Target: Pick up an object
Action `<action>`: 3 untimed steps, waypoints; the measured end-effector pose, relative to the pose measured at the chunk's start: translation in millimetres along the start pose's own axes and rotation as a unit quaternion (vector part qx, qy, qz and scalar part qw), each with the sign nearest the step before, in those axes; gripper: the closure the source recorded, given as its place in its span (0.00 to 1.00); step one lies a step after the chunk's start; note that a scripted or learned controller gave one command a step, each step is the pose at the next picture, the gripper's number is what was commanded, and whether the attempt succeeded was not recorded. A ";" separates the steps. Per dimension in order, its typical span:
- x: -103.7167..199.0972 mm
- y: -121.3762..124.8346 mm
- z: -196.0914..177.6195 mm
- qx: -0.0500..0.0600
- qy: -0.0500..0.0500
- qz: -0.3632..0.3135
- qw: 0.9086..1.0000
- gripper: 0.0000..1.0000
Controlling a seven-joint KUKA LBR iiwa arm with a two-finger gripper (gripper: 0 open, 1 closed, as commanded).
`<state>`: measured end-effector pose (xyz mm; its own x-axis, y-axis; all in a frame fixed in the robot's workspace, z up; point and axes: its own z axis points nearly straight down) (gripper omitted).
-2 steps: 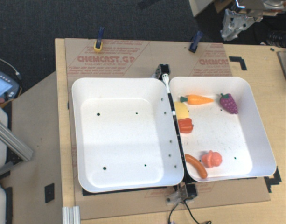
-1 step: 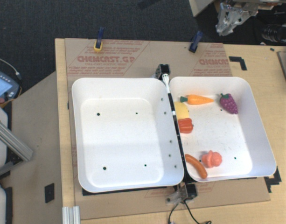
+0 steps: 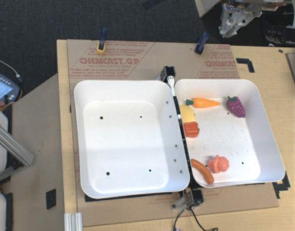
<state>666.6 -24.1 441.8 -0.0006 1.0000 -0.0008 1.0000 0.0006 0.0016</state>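
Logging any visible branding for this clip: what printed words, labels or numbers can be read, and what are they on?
"CHEMCAST GP": red print on the brown board under the bins, at its far left; the last letters are faint.
A second red print on the same board near the right bin: looks like the same word, too blurred to confirm.
Smaller lines beneath both prints: unreadable.

bins (image 3: 123, 143) — smooth glossy white plastic | bench sheet (image 3: 137, 54) — matt brown cardboard | toy carrot (image 3: 205, 102) — shiny plastic
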 end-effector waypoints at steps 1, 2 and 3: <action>2.0 -0.3 6.8 0.002 0.000 0.001 1.000 1.00; 16.0 -0.1 4.8 0.000 0.000 0.000 1.000 1.00; 37.2 0.2 -4.3 -0.002 0.000 -0.001 1.000 1.00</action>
<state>666.8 13.1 446.1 -0.0016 1.0000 -0.0006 1.0000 0.0016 0.0049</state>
